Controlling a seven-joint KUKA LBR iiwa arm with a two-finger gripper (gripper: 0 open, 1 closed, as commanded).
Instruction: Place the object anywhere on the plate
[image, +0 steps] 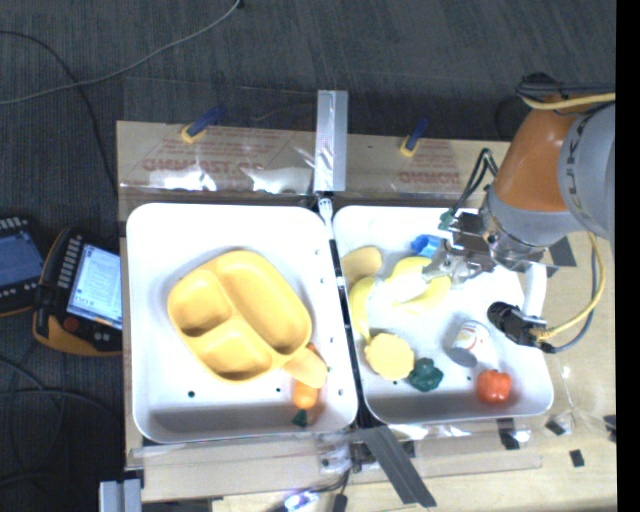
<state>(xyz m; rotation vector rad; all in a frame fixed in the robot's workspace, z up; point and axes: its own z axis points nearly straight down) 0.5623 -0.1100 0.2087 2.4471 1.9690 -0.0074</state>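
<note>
Yellow three-compartment plate (238, 312) in left bin (145, 300), gripper (455, 262) above right bin's pale yellow banana-shaped piece (420, 277), finger state indeterminate

Dark grey carpet (90, 80) surrounds a pale wooden bench (470, 480), with thin black cables (60, 60) trailing across the floor far left of the jaws. A handheld control pendant (80, 295) with a lit screen lies on the carpet. Lighting is even and bright.
</note>
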